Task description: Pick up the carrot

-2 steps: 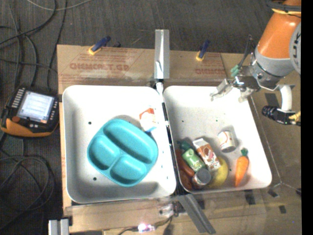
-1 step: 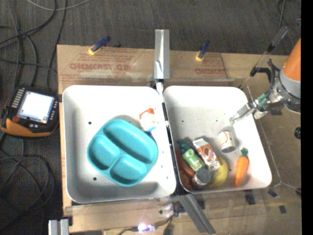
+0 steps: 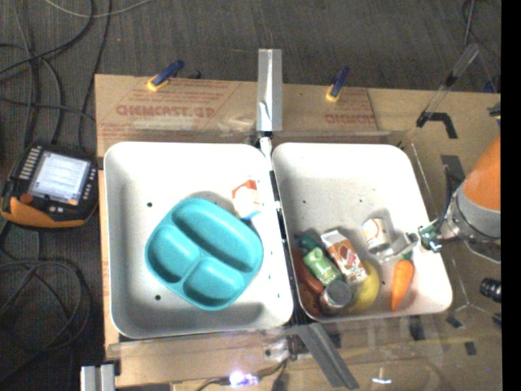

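The orange carrot (image 3: 401, 282) lies in the right bin (image 3: 350, 165), close to its right wall at the front, pointing towards the front edge. My gripper (image 3: 400, 249) reaches in over the bin's right wall and sits just above the carrot's thick upper end. From this angle I cannot tell whether it touches the carrot.
Left of the carrot are a yellow banana (image 3: 369, 287), a small carton (image 3: 343, 256), a green item (image 3: 320, 265), a tin (image 3: 335, 295) and a white cup (image 3: 374, 230). The left bin (image 3: 130, 169) holds a teal divided plate (image 3: 205, 252) and a small packet (image 3: 246, 198).
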You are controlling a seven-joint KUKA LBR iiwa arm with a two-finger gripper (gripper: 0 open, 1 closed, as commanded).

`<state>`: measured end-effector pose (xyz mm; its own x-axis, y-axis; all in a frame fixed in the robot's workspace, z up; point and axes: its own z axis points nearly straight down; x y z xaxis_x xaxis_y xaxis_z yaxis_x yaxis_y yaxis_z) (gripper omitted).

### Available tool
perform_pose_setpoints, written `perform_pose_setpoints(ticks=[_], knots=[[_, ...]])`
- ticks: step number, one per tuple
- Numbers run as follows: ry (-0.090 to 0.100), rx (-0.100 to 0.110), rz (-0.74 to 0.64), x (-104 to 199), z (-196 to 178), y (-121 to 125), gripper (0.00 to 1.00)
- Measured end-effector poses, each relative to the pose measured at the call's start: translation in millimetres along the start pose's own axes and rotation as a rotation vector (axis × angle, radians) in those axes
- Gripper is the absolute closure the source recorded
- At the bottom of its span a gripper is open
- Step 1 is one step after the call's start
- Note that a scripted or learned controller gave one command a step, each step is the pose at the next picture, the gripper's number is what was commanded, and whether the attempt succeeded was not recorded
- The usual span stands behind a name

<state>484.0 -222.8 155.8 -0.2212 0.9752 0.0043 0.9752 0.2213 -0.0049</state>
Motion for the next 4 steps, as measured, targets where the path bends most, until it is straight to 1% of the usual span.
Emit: perform_pose_setpoints(ticks=[1,2,3,4], knots=[[0.003,-0.006,-0.031,4,59,4,0.0],[0.005,-0.002,-0.033,3,53,4,1.0],[-0.003,-0.002,-0.544,49,-35,13,1.0],[-0.002,-0.003,-0.544,49,-35,13,0.0]])
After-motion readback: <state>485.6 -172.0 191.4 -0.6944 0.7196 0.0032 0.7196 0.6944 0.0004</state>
